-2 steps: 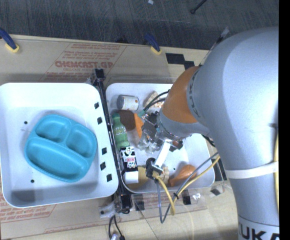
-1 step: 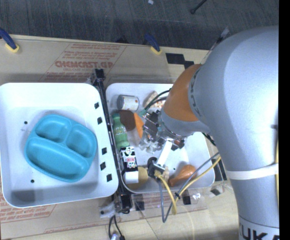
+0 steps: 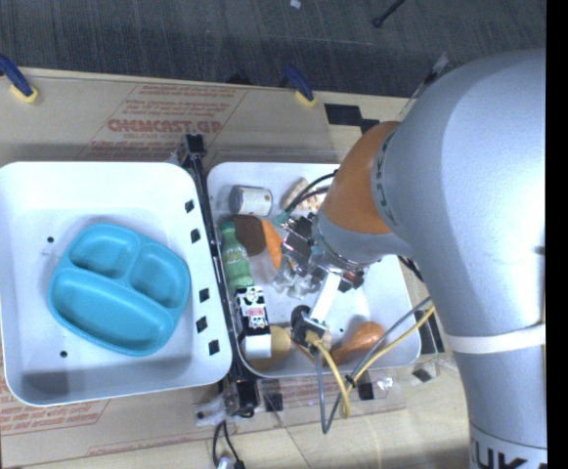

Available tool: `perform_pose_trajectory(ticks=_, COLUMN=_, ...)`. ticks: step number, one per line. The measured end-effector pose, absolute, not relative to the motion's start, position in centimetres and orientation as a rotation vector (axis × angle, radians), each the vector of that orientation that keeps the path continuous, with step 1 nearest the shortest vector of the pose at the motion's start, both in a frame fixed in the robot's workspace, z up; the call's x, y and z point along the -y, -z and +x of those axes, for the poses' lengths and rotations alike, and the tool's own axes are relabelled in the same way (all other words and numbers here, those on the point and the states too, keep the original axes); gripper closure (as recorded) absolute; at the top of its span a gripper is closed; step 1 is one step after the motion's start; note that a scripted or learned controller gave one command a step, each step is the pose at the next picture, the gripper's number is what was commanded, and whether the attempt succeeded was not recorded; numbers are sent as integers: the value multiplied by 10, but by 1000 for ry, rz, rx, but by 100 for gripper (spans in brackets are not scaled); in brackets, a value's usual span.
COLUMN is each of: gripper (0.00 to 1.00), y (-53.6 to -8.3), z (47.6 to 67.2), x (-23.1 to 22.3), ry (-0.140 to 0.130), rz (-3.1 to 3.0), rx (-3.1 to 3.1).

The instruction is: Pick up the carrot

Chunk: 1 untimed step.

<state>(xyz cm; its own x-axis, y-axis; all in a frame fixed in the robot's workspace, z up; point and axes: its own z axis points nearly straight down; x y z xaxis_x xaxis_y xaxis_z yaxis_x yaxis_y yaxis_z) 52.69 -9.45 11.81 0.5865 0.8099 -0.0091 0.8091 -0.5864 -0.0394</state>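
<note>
White right bin (image 3: pixel 227 179) crowded; carrot (image 3: pixel 275 245) lies at its centre, near the green bottle (image 3: pixel 235 255) at 9 o'clock. Jaws (image 3: pixel 297 262) just beside carrot (spread: cannot tell).

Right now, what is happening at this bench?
A grey robot arm reaches from the right into the right bin, which is crowded with toy food. Its gripper is down among the items, right beside the carrot, the thing it should pick up. Whether the jaws have closed on the carrot cannot be seen. A green bottle and a small milk carton lie nearby. The left bin holds a blue divided plate.
</note>
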Motion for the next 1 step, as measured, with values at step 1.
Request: perform_pose_trajectory(ticks=1, gripper=100, y=-193, z=477, x=25, ry=-4, rz=-2769, rx=1465)
